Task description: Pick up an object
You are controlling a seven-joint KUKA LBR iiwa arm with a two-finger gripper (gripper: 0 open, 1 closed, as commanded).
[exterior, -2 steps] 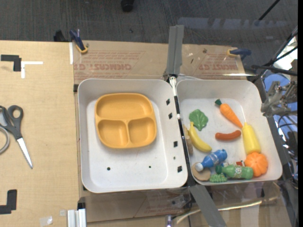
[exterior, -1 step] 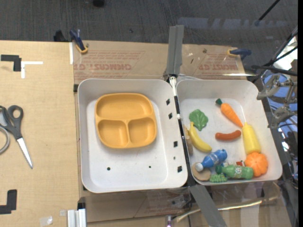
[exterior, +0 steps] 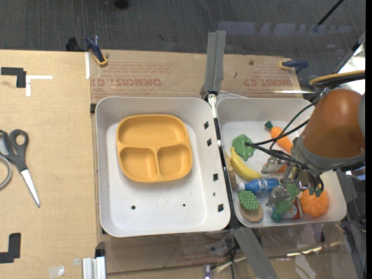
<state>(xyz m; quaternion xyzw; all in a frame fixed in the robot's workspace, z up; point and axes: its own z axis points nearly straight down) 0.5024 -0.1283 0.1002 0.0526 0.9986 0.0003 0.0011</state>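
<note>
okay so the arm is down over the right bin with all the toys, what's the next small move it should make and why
Probably a short straight lift, to test the grasp. The pincer sits low in the right bin among crowded toys, right beside the blue bottle and the orange pumpkin. I cannot tell whether anything is caught in it, and rising a little would show that without dragging the neighbours.

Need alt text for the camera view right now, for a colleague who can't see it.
The gripper is low in the right bin among small toys, including a banana and a blue bottle. The left bin holds a yellow divided plate.
</note>
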